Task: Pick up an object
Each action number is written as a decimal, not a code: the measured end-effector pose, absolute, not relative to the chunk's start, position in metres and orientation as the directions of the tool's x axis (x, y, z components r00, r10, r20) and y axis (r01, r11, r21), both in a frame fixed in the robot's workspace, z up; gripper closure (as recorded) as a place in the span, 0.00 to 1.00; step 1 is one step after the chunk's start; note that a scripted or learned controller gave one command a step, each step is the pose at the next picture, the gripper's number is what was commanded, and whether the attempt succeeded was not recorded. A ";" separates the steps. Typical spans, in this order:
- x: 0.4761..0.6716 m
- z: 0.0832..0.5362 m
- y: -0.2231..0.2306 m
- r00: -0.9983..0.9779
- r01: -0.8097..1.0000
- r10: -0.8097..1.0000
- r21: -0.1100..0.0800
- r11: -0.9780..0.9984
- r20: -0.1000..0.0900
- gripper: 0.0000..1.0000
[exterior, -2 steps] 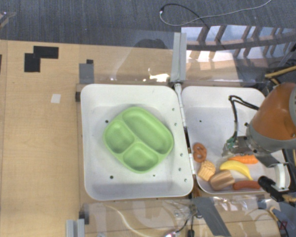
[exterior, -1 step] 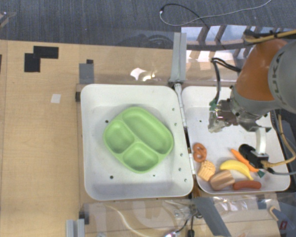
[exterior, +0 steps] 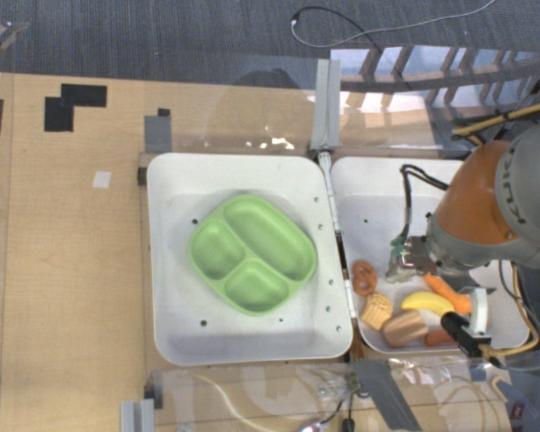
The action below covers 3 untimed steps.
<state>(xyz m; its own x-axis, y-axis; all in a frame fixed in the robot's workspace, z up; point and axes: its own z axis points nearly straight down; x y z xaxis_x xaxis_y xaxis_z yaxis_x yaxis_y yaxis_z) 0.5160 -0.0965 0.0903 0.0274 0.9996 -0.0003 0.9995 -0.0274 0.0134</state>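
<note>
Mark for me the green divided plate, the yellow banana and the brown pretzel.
Green divided plate (exterior: pixel 252 253), camera view, on the ridge where its compartments meet.
Yellow banana (exterior: pixel 426 302), camera view, mid-length on its curved body.
Brown pretzel (exterior: pixel 364 278), camera view, on its twisted middle.

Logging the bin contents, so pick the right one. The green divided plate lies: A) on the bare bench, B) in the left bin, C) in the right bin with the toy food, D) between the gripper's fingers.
B: the plate lies flat in the left bin, while the banana and pretzel are in the right bin.
</note>
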 end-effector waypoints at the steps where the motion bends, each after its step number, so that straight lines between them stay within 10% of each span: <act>1: 0.551 0.159 -0.160 0.068 0.998 0.998 0.003 -0.068 -0.001 1.00; 2: 0.551 0.159 -0.160 0.068 0.998 0.998 0.002 -0.068 -0.001 0.00; 3: 0.495 0.089 -0.188 -0.094 0.996 0.996 0.012 0.094 -0.002 0.00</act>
<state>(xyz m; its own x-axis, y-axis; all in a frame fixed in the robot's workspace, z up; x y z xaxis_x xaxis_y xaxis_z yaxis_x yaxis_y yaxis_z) 0.4951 -0.1882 0.0891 -0.0936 0.9956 -0.0020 0.9955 0.0936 0.0122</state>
